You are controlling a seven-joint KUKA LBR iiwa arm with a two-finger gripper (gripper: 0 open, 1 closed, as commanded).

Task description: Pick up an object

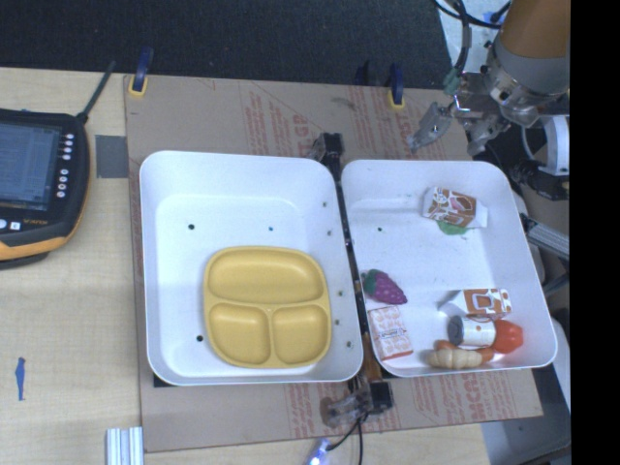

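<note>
Gripper hangs with fingers spread and bare; nearest item, a snack packet, lies just below it.

a robotics lab; a grey-and-orange arm at two o'clock over two white bins on a cardboard-covered bench; an orange-edged control pendant at nine o'clock; blue clamps at eleven

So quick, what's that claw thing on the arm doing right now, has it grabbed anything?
Gripper: open and holding nothing, hanging just beyond the far edge of the right bin.
</note>
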